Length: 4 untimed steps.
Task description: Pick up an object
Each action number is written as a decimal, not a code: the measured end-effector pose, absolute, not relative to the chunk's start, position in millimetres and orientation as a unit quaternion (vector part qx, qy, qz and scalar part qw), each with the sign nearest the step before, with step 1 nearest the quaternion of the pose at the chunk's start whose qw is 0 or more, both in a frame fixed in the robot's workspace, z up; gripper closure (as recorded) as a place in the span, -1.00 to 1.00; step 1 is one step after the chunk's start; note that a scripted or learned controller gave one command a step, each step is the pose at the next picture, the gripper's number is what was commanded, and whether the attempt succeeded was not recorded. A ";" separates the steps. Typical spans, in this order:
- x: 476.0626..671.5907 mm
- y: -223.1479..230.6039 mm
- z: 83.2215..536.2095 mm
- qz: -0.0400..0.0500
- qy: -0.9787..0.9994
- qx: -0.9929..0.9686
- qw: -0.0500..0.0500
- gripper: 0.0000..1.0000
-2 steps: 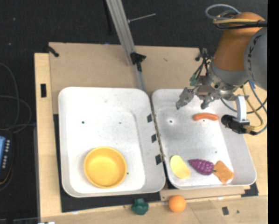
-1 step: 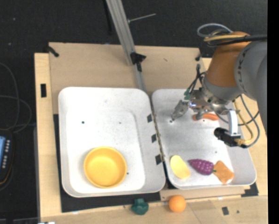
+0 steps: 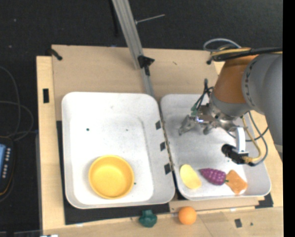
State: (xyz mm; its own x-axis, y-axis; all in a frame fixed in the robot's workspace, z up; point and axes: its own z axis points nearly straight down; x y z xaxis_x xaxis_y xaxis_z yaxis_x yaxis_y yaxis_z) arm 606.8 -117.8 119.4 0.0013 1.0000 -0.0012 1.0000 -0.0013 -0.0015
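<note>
Nearest, an orange ball (image 3: 187, 215) sits on the table (image 3: 98, 68), outside the right bin (image 3: 174, 107). Along that bin's near wall lie a yellow piece (image 3: 190, 177), purple grapes (image 3: 212, 176) and an orange piece (image 3: 236, 181). Beyond them the tool (image 3: 193, 124) hangs, likely poised to descend; its grip I cannot tell.

**Colours across my bench and bins**

My arm (image 3: 266, 83) is grey, with an orange band (image 3: 230, 85) above the wrist. Both shallow plastic bins are white: the left bin (image 3: 108, 117) carries a few tiny dark specks, and the right bin (image 3: 187, 147) looks plain. In the left bin is a round yellow bowl (image 3: 111, 176). In the right bin are a pale yellow oval piece (image 3: 190, 177), a bumpy purple piece (image 3: 212, 176) and an orange chunk (image 3: 236, 181). The bench top (image 3: 98, 73) is light tan wood. On its front edge are a small orange ball (image 3: 187, 215) and a dark teal-green lump (image 3: 148, 218).
</note>
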 end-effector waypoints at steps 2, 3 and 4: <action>609.9 -117.6 196.4 -0.003 -0.708 -0.706 -0.004 1.00; 610.5 -118.4 200.8 -0.001 -0.708 -0.706 0.000 1.00; 605.2 -55.7 206.3 -0.001 -0.710 -0.704 0.000 1.00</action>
